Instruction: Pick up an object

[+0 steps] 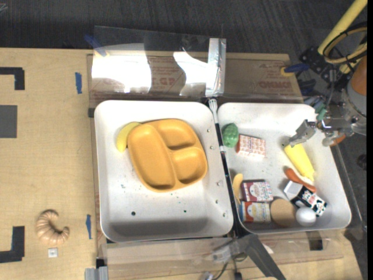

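Near the right edge of the right bin, the gripper is poised just above the yellow corn cob, presumably for a grasp, though whether it is released or clenched cannot be told.

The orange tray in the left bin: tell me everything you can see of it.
The orange tray is a rounded, matte, plastic-looking dish with three compartments: one long one on its left side and two smaller ones on its right, split by raised ridges. Nothing lies in them. It lies flat and right way up, turned a little askew, in the upper middle of the left bin. Its upper left edge overlaps a yellow banana that pokes out from beneath.
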Motion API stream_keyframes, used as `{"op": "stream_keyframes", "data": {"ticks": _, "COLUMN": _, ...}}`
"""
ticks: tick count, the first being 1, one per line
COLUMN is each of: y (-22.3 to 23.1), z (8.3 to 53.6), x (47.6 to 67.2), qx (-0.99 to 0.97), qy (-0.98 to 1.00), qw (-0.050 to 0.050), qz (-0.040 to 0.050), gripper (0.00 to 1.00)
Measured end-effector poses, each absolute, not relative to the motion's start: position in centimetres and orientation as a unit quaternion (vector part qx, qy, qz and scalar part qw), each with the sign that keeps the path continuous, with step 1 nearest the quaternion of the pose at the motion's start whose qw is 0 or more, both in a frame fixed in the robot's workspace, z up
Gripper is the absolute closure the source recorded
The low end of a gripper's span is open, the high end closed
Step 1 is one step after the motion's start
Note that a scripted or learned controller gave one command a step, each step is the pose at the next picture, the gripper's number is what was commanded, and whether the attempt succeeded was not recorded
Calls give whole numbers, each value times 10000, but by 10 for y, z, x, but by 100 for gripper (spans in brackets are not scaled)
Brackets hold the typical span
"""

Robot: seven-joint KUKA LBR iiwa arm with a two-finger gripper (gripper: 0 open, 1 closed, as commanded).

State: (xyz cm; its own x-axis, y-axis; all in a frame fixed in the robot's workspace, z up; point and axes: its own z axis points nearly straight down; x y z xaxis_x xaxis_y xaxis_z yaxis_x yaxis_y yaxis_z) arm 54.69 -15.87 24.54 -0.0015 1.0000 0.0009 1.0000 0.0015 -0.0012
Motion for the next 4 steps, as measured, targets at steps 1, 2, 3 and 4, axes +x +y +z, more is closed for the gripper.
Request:
{"op": "stream_keyframes", "data": {"ticks": 1, "y": -156, "z": 102, "x": 500, "qx": -7566, "qy": -6537, "qw": -83, "qz": -55, "gripper": 0}}
{"op": "stream_keyframes", "data": {"ticks": 2, "y": -162, "z": 87, "x": 482, "qx": -5470, "qy": -8371, "qw": -32, "qz": -15, "gripper": 0}}
{"op": "stream_keyframes", "data": {"ticks": 3, "y": -115, "z": 141, "x": 554, "qx": -5367, "qy": -8438, "qw": -32, "qz": -24, "gripper": 0}}
{"op": "stream_keyframes", "data": {"ticks": 4, "y": -165, "z": 87, "x": 529, "qx": -6245, "qy": -7811, "qw": -14, "qz": -13, "gripper": 0}}
